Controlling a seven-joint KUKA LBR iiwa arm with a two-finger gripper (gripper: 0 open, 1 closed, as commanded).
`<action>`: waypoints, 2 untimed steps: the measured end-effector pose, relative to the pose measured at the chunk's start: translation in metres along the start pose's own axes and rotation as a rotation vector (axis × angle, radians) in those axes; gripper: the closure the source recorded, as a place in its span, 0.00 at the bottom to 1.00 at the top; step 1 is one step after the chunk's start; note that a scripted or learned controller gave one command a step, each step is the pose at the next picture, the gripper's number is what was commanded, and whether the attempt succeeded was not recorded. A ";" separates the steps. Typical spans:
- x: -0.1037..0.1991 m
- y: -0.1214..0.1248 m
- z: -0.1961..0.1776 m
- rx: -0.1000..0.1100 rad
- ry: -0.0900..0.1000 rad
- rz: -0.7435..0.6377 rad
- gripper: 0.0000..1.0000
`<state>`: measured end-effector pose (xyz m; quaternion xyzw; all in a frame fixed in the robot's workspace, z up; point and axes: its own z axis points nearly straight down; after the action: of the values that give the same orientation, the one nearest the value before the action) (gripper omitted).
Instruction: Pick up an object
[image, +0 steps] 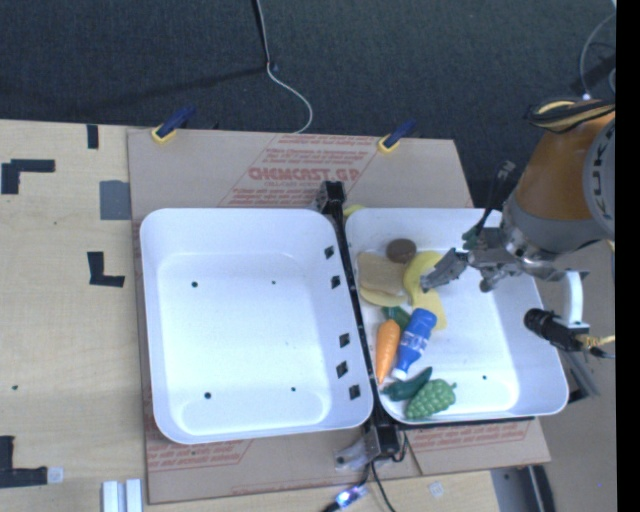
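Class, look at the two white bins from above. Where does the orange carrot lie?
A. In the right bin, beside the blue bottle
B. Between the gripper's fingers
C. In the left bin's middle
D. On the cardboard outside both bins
A: the carrot lies in the right bin, just left of the blue bottle.

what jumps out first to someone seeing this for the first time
The bright heap of toy food in the right bin: an orange carrot, a blue bottle, a yellow banana and green grapes. The gripper hangs above the banana.
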<state>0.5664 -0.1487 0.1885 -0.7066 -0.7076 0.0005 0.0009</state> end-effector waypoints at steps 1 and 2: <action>0.054 0.031 0.109 0.002 0.000 -0.005 0.00; 0.028 -0.012 0.103 -0.003 -0.001 0.002 0.00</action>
<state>0.5541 -0.1206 0.0857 -0.7075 -0.7067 0.0001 -0.0005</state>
